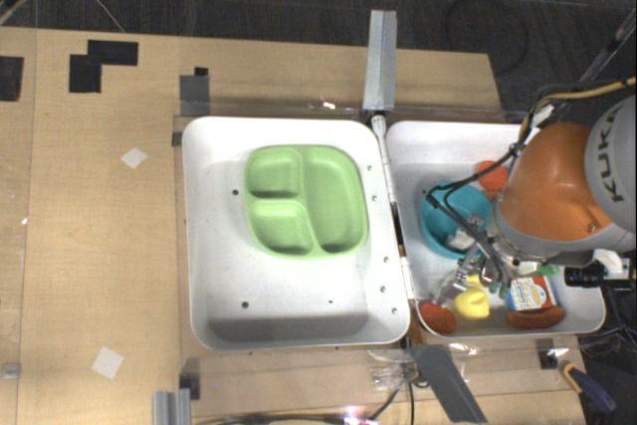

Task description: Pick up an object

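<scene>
**Yellow object under the gripper, right bin**

Yellow rounded plastic object [474, 305] is lying near the front edge of the right white bin [418, 164], directly beneath the two-finger gripper [476, 272]. The gripper's metal fingers are reaching down to just above or onto it; whether they are apart or clamped cannot be told, as cables and linkage are crowding the spot.

Red rounded object [436, 317] is sitting just beside the yellow one, toward the bin's front left corner. Small printed packet with red base [528, 299] is lying to the other side, near the front wall. Teal plastic bowl [450, 219] is resting behind the gripper, partly covered by the arm. Orange object [492, 177] is showing past the bowl, against the arm's orange band [552, 184].

Green three-compartment plastic tray [304, 200] is occupying the middle of the left white bin [214, 304], well apart from the gripper.
</scene>
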`<state>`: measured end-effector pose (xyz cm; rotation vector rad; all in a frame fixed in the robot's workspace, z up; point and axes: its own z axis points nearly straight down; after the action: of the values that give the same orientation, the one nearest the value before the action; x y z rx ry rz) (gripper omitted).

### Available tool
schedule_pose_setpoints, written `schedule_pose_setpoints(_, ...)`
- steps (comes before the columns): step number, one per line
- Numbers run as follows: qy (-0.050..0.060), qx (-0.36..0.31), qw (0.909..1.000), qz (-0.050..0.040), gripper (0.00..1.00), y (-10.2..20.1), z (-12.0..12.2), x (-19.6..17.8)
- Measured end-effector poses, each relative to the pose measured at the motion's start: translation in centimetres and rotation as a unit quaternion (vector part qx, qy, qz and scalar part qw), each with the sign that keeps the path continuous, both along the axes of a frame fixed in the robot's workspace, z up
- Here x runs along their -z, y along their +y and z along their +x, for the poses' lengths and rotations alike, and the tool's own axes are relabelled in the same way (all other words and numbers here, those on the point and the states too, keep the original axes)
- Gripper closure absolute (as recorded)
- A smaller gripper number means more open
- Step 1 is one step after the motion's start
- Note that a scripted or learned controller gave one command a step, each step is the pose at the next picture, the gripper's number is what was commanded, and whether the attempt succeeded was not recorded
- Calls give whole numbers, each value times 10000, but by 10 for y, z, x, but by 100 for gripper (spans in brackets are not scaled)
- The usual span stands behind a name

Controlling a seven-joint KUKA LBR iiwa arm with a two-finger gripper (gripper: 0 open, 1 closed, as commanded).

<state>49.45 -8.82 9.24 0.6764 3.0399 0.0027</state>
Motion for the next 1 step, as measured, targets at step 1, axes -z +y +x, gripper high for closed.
schedule_pose_setpoints(1,11,454,9990,17,0,-36,0,0)
